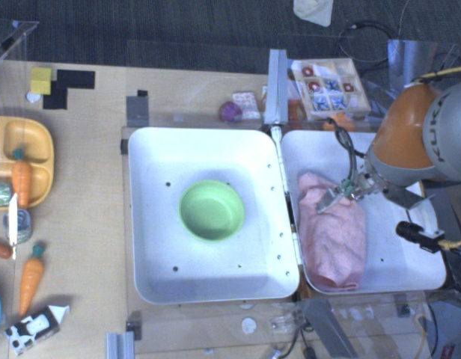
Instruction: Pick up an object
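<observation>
A bowl (211, 210) sits in the left bin (152, 279); a cloth (334, 234) lies in the right bin (410, 264).

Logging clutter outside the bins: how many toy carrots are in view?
2. One carrot lies on the yellow tray at far left; the other carrot lies on the bench below it. More may sit beyond the frame's left edge.

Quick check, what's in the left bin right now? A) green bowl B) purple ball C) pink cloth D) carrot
A: the green bowl sits near the middle of the left bin, while the pink cloth lies in the right bin under the gripper, and the carrots lie out on the bench.
</observation>
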